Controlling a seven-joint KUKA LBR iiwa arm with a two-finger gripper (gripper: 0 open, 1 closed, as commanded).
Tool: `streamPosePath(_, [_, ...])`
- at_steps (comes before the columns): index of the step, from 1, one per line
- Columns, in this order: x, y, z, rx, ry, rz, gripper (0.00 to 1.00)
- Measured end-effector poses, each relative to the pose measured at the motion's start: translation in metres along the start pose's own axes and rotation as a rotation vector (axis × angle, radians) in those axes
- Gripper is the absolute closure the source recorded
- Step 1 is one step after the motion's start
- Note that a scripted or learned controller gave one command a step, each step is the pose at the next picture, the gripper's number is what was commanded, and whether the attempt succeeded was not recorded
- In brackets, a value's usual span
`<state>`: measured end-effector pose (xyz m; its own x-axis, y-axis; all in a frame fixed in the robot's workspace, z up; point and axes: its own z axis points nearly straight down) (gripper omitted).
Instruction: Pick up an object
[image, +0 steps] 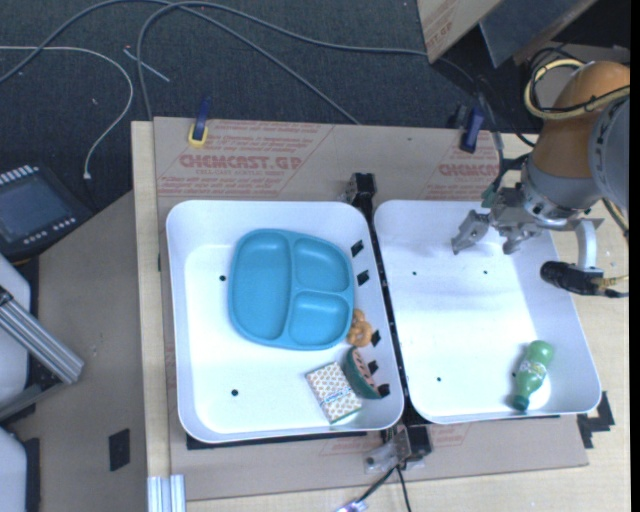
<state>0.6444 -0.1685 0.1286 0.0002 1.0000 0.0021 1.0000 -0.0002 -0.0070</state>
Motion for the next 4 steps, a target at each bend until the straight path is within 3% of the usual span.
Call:
streamPosePath(1, [0.001, 0.000, 0.046, -0.002, 0.000, -0.001, 0.00])
streamPosePath(2, [0.001, 0.002, 0.031, -0.009, -0.002, -0.001, 1.00])
streamPosePath(4, [-0.008, -0.004, -0.064, -0.013, -0.004, 0.001, 1.00])
